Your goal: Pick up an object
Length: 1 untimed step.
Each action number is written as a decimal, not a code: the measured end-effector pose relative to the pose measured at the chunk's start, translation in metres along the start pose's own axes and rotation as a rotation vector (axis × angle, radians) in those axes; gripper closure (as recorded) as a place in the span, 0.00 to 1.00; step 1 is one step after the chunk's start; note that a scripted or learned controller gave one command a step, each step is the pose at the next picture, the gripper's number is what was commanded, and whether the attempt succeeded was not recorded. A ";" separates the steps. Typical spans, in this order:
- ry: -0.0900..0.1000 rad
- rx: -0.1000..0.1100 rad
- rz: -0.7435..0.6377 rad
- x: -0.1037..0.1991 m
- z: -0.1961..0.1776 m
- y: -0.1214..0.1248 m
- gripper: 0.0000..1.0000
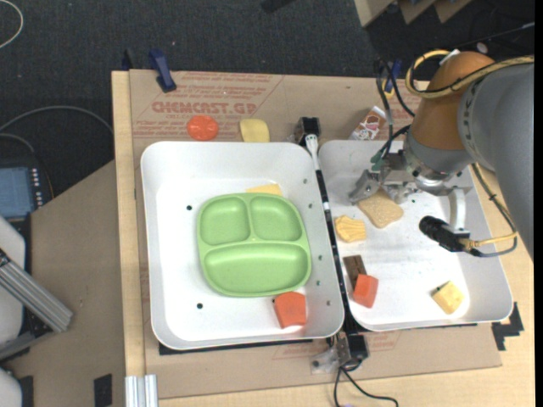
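Camera view from above shows us the gripper [379,186] low in the right bin [484,299], near its far left corner, right above a tan cracker-like piece [381,211]; we cannot tell whether the gripper grasps anything. Just left of that piece lies a yellow ridged piece [349,228]. Nearer the front of the same bin we see a small brown block [354,267] touching an orange-red cube [366,290], and a yellow wedge [448,296] well apart to the right. In the left bin [161,253] sits a green divided plate [253,244], with an orange block [291,309] just in front of it. On the counter [136,117] behind the bins rest an orange round item [202,127] and a pale yellow item [254,131]
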State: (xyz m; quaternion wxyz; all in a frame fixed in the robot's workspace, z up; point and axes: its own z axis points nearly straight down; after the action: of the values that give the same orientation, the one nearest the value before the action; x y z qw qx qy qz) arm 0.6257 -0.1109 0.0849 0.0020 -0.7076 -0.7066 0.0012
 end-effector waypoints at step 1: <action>-0.002 -0.006 -0.002 0.000 -0.011 0.002 1.00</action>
State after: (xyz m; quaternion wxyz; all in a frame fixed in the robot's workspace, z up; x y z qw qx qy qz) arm 0.6282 -0.1108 0.0960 -0.0009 -0.7069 -0.7073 -0.0003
